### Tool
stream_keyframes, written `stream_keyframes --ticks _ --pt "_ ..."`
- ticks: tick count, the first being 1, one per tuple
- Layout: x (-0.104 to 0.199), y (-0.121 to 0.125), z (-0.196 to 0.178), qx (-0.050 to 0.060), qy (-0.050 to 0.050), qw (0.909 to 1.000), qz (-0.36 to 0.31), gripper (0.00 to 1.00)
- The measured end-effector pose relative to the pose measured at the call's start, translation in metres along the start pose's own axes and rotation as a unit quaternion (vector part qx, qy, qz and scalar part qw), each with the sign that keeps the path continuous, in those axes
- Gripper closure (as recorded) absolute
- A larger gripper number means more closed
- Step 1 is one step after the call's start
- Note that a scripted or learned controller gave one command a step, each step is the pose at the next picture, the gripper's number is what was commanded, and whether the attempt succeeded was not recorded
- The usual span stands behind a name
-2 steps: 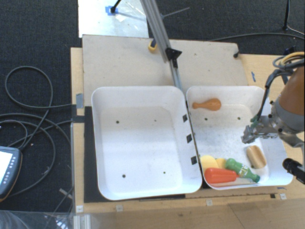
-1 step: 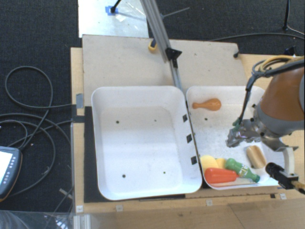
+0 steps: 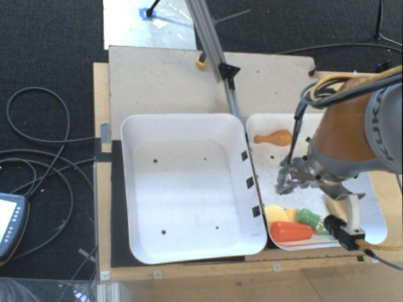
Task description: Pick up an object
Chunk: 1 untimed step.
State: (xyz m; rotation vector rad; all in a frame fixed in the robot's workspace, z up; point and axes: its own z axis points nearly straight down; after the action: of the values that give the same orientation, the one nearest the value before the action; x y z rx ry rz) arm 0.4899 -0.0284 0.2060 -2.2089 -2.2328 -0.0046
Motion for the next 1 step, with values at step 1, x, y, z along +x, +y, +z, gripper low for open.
stream_keyframes --ticks 1 --pt "0.0476 0.0005 -0.0154 -0.001 0.000 1.0000 0.000 1.00"
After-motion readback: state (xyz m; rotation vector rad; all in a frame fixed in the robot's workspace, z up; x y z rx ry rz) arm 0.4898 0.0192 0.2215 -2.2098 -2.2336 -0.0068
